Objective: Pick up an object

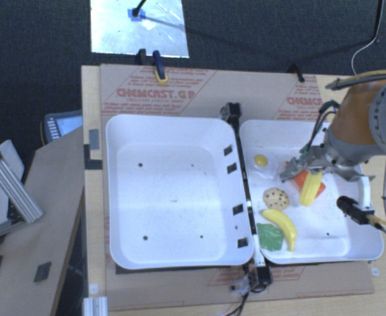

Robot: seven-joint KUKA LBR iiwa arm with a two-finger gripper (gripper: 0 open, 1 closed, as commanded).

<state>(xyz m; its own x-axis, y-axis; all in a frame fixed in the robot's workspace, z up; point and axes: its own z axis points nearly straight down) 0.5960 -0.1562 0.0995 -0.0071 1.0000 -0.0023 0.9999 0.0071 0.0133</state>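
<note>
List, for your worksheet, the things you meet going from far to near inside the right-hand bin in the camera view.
Small yellow piece → end effector → cookie → banana → green piece.

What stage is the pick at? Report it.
Done: the arm's claw is down in the right bin, by the orange piece and corn. In hand: nothing visibly gripped. Left: grasp and lift; banana, cookie lie untouched.

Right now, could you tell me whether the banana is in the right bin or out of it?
In. The banana lies flat on the right bin's floor, beside the cookie.
</note>
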